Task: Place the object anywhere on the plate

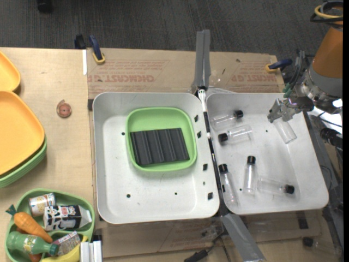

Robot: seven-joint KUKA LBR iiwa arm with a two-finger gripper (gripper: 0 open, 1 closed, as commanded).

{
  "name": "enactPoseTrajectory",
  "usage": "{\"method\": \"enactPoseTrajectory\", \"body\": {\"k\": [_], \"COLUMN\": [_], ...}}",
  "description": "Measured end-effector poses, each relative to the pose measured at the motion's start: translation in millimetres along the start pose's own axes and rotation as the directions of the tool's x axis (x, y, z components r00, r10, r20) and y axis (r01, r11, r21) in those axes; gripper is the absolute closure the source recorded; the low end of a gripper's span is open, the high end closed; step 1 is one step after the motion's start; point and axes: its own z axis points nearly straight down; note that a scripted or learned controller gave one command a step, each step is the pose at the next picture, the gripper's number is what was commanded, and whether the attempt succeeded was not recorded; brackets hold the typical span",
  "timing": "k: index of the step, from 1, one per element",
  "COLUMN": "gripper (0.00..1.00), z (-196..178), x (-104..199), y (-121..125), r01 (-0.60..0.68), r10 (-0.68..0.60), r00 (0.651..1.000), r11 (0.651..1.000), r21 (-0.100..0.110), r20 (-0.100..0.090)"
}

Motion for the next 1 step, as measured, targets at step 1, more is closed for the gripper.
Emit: {"method": "enactPoseTrajectory", "body": {"k": [1], "gripper": [0.0], "z": [-0.1], "x": [-0.1], "y": [0.0], "r01": [0.0], "r10": [0.0], "r00": [1.0], "r11": [1.0], "r21": [0.0], "r20": [0.0]}}
